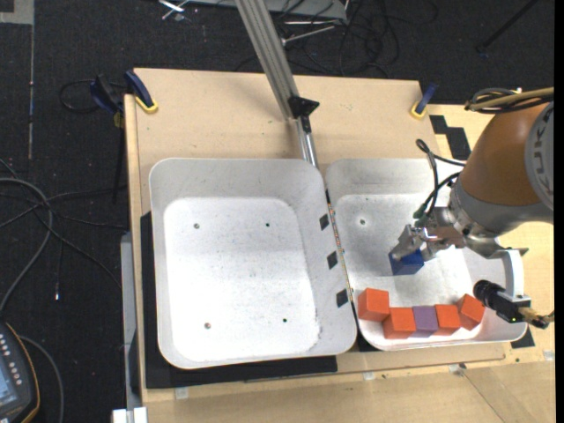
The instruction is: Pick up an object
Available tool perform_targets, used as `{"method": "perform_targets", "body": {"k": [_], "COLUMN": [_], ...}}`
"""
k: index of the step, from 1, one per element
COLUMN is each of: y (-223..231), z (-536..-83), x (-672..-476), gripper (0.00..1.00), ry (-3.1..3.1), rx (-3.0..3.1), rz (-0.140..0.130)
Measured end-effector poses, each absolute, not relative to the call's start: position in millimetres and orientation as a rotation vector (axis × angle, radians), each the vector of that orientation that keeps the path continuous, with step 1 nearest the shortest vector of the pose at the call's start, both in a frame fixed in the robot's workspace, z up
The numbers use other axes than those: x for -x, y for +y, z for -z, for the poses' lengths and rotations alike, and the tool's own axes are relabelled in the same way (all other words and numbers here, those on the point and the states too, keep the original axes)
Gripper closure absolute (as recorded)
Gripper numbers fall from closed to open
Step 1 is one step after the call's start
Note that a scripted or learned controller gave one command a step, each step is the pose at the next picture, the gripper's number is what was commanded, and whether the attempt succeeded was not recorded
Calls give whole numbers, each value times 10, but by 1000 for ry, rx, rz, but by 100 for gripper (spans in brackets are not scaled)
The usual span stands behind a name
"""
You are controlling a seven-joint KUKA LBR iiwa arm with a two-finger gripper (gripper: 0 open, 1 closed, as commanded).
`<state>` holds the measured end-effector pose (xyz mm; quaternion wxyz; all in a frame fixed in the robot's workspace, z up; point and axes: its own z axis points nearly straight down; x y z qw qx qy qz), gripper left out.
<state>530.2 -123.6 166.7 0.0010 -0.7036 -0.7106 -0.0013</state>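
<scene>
We see the gripper (414, 243) low in the right bin (370, 183), right over a blue block (407, 263); can't tell if it's gripped. Block looks small, rigid, light, prob. smooth. We'd pinch two flat opposite sides, mid-height.

You've got two bins side by side on the bench (220, 122): left bin (176, 236) at 9 o'clock, right bin (370, 183) at 3. In the right bin, a row of blocks (421, 315) sits along the 6 o'clock wall; one block (407, 263) lies just behind them, w/ the gripper (421, 241) right at it.
</scene>
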Motion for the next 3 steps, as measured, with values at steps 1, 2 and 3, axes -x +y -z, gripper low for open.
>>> {"method": "perform_targets", "body": {"k": [1, 2, 3], "y": [-430, 252, -240], "z": [-1962, -2034, -1964], "x": [-5622, -5477, -5336], "gripper": [100, 100, 100], "ry": [-2233, -2228, -2218], "rx": [2210, 2210, 2229], "rz": [8, 38, 1]}}
